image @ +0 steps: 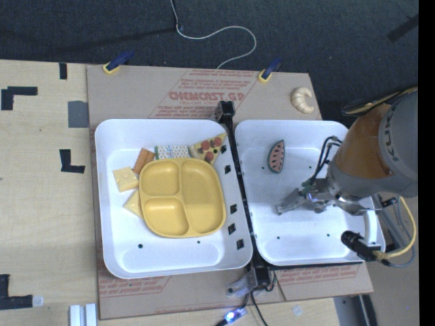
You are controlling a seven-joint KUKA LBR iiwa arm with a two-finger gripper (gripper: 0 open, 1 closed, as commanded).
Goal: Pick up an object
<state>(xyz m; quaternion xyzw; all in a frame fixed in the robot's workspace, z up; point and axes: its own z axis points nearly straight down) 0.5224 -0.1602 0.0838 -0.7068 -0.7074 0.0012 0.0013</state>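
Note:
A watermelon slice toy (275,156) lies in the upper left part of the right bin (299,253). My gripper (283,207) hangs low over the middle of that bin, pointing left, below and slightly right of the slice and apart from it. Nothing shows in the gripper. In the left bin (163,263) a yellow divided plate (182,197) lies flat. Pale cracker pieces (126,179), a brown piece (143,159) and a pizza slice toy (209,147) sit around its upper and left edges, partly tucked under it.
A croissant toy (304,99) rests on the cardboard behind the right bin. A black divider (234,182) runs between the bins. The grey arm with its orange band (370,148) covers the right bin's right side. A white cable (217,36) lies on the dark floor behind.

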